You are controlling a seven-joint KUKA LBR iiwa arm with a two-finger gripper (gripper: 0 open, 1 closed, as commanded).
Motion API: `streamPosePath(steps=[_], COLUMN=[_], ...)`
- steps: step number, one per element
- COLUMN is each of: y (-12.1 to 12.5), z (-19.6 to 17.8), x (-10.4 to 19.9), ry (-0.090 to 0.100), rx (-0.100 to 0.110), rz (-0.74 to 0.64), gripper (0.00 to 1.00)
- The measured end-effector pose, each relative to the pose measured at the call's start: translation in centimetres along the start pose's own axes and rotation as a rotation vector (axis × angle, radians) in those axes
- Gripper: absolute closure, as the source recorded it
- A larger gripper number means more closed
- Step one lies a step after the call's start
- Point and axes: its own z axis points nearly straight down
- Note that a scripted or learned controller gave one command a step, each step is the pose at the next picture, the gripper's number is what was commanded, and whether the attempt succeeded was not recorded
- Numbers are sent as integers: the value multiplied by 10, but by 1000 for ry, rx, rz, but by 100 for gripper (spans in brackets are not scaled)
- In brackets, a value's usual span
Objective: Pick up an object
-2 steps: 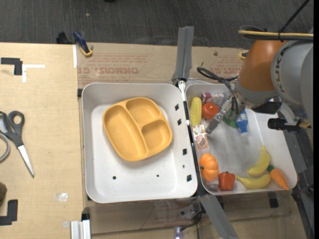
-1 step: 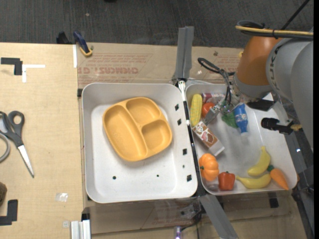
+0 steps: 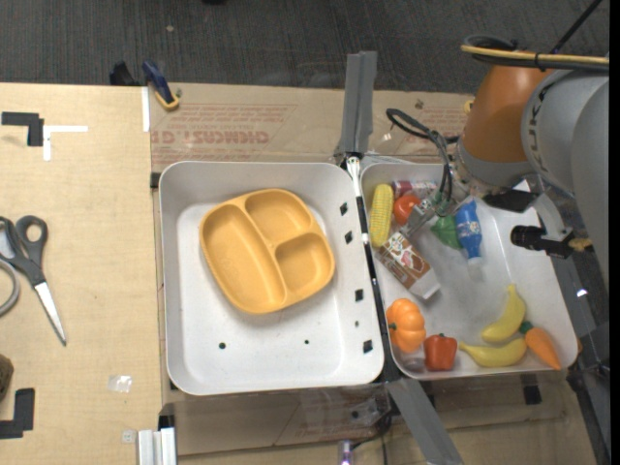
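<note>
With the arm reaching in from 3 o'clock, gripper (image 3: 433,209) down in the right bin (image 3: 552,289) at its 11 o'clock corner, buried among clutter; open or closed: cannot tell. Nothing visibly lifted or clamped, so pick judged not yet made.

Candidate objects all in right bin, heaped loose, likely dumped for random picking: corn cob (image 3: 381,213) upright along divider at 10 o'clock; red item (image 3: 405,206) just beside it; green item (image 3: 447,231) and blue-labelled bottle (image 3: 469,229) touching gripper area at 12 o'clock; brown snack packet (image 3: 408,261) flat toward centre at 9 o'clock; small orange pumpkin (image 3: 406,324) and red pepper (image 3: 440,352) at 7 o'clock; two bananas (image 3: 501,332) and carrot (image 3: 542,347) at 5 o'clock. Nearest targets judged to be green item or bottle.

Left bin (image 3: 184,289) carrying yellow divided plate (image 3: 267,249) near centre, tilted askew, well apart from gripper; probably drop-off side.

Scissors (image 3: 37,269) on tabletop (image 3: 77,337) at 9 o'clock, off-task. Blue clip (image 3: 160,83) at 11 o'clock on cardboard (image 3: 242,124) edge.

Writing: mirrored red print on cardboard behind bins, not legible enough to read. Packet and bottle labels too small to read.
</note>
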Motion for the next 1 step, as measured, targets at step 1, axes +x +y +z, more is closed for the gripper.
streamPosePath(steps=[1], y=[60], z=[-89], x=[49], ry=[7], rx=[2], rz=[48], gripper=[100])
